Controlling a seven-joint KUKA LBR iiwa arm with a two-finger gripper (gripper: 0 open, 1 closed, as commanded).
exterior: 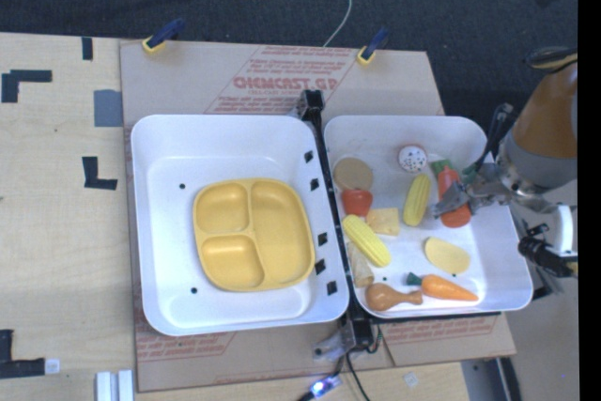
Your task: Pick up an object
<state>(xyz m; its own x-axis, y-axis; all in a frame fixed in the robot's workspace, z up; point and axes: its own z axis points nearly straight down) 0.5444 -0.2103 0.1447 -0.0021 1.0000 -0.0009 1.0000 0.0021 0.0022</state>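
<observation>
My tool [453, 199] sits low by the red veg [454, 209] in the right bin [507, 291], finger state unclear; it may nudge the corn [416, 199] w/o gripping.

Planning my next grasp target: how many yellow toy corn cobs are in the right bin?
2. One yellow plastic corn cob stands nearly upright mid-bin, left of the end effector; the other corn cob lies slanted near the bin's left wall. More may hide beneath the arm.
</observation>
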